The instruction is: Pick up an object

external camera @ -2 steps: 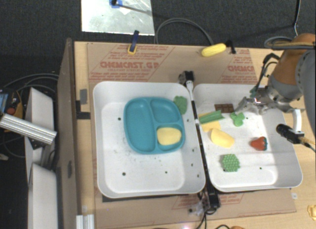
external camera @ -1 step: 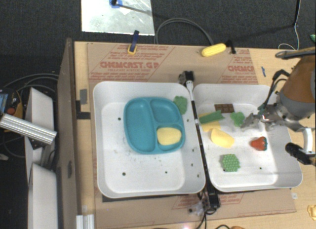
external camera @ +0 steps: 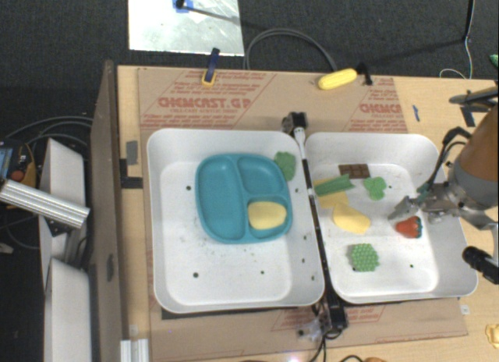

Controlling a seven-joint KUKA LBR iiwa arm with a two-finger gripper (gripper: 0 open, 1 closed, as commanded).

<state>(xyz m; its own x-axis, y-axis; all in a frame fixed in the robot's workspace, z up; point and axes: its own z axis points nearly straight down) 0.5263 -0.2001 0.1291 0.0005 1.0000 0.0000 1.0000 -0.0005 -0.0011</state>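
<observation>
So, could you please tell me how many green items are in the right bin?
3: a long green piece near the divider, a small one mid-bin, a round bumpy one in front. None seem hidden.

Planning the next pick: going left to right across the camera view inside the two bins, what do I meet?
Blue divided plate → yellow piece on the plate → green stick → round green studded piece → red piece → end effector.
</observation>
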